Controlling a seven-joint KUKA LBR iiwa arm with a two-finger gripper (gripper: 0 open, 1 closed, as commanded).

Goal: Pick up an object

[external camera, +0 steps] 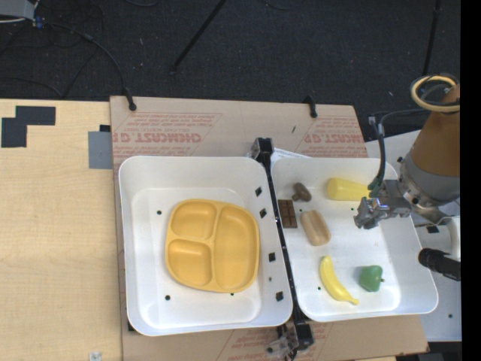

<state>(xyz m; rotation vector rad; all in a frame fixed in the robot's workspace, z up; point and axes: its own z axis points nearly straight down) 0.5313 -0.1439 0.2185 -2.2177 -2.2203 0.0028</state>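
The left bin (pixel 135 201) carries a yellow divided plate (pixel 213 245) at its middle. In the right bin (pixel 421 295), a chocolate bar (pixel 287 213) lies against the left wall, a brown lump (pixel 301 192) and a bread roll (pixel 315 227) just beside it. A banana (pixel 336 280) and green pepper (pixel 370 277) rest near the front edge; a yellow block (pixel 346 189) sits toward the back. The gripper (pixel 367 215) hangs by the right wall; whether its fingers are apart cannot be told. The cardboard (pixel 173 130) behind reads "CHEMCRST, G.P", upside down.
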